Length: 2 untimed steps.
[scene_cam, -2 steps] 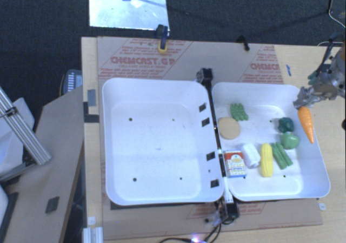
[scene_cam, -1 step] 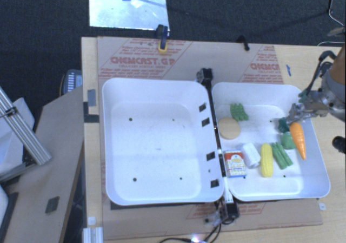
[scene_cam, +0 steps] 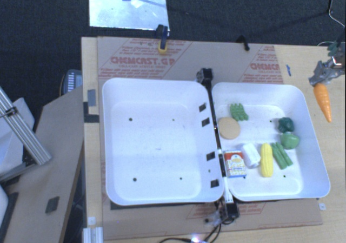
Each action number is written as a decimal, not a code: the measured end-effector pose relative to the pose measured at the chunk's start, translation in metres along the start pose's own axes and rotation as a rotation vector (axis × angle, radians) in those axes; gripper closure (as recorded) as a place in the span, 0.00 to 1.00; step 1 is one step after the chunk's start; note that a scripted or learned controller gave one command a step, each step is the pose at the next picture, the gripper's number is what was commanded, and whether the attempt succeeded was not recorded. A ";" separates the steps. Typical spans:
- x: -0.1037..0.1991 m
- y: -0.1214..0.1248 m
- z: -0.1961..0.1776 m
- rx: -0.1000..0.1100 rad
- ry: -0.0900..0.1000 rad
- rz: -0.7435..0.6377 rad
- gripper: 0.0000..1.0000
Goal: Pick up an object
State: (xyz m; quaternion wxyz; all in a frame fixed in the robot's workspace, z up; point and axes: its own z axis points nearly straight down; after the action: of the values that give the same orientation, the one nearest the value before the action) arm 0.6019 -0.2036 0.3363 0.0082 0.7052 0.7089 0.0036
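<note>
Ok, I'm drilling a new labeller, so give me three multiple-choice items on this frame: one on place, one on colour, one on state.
1. Where is the carrot? A: left bin. B: right bin. C: outside both bins.
2. What colour is the corn cob? A: yellow. B: red. C: blue.
3. How is the corn cob placed? A: lying flat. B: standing upright. C: stacked on the carrot.

C: it sits past the right bin rim, just below the gripper.
A: plainly yellow.
A: it lies lengthwise on the bin floor.

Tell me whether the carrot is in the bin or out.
Out: the carrot hangs below the gripper, beyond the right bin's rim.
</note>
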 end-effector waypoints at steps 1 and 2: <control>0.005 0.039 -0.200 -0.005 -0.001 -0.002 1.00; 0.085 0.053 -0.129 0.019 0.009 -0.006 1.00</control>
State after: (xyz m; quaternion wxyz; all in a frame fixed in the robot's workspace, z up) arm 0.6523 -0.1178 0.4659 -0.0018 0.7030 0.7112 0.0002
